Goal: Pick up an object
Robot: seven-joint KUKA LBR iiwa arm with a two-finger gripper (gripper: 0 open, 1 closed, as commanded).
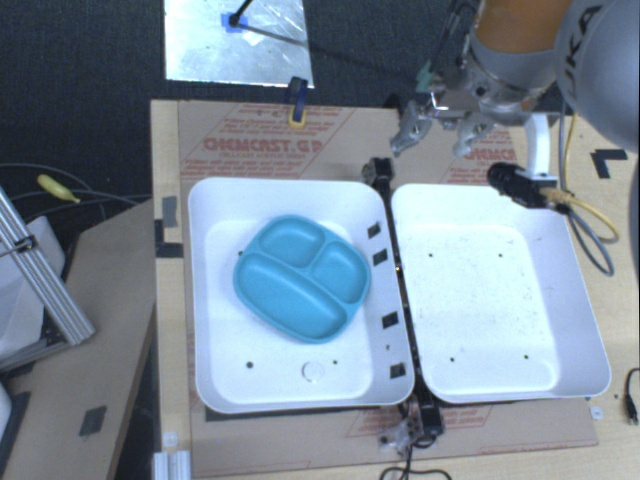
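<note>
A blue divided plate with three compartments lies flat in the middle of the left bin. My gripper hangs above the bench behind the far edge of the right bin, well right of and beyond the plate. Its two fingers are spread apart, and nothing sits between them.
A shiny metal sheet lies on the dark floor at the back left. A black clamp sits at the bins' far junction. Black cables and a yellow cable trail along the right bin's far right corner. An aluminium rail stands left.
</note>
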